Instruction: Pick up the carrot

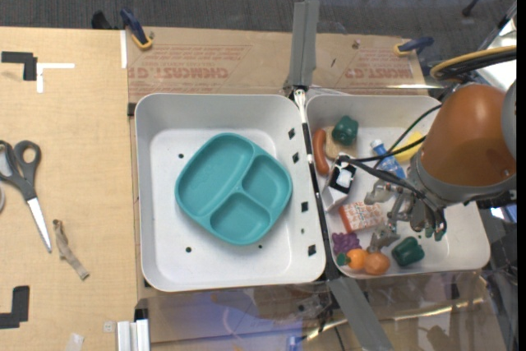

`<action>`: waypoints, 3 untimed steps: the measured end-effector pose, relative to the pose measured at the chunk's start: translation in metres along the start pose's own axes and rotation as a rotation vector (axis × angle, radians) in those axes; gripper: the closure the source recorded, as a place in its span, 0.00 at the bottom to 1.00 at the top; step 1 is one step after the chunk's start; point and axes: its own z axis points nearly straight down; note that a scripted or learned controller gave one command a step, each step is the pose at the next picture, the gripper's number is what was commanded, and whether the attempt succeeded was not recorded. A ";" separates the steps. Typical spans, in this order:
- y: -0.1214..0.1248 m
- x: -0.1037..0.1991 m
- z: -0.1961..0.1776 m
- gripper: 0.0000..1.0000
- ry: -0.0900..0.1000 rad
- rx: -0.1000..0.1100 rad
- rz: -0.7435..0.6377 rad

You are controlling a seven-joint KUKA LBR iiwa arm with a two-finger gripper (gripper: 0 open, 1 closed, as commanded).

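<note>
Lying closest to the lens, at the near edge of the right bin [472, 255], the carrot [367, 261] is sitting just below the fingers [385, 236], its orange body touching a small purple bunch of grapes [345, 242] on one side and lying near a dark green pepper-like piece [408, 252] on the other. How far the fingers are standing apart is not something I am able to tell, and nothing is showing gripped between them. Just beside them, toward the left bin, a red-and-white packet [360, 215] is lying flat. Above the fingers the grey arm with its orange band [467, 136] is covering much of the bin. Farther off, a sausage-like red piece [320, 150] and a second green item [346, 129] are resting near the far wall. Well to the fingers' left, a teal divided plate [234, 188] is sitting in the left bin [156, 177], and scissors [25, 181] are lying on the surface [66, 111] beyond it
</note>
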 end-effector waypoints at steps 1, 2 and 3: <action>0.005 0.002 0.021 0.00 -0.022 0.001 -0.010; 0.005 0.002 0.021 0.00 -0.022 0.001 -0.010; 0.013 -0.097 -0.051 0.00 0.005 0.000 0.099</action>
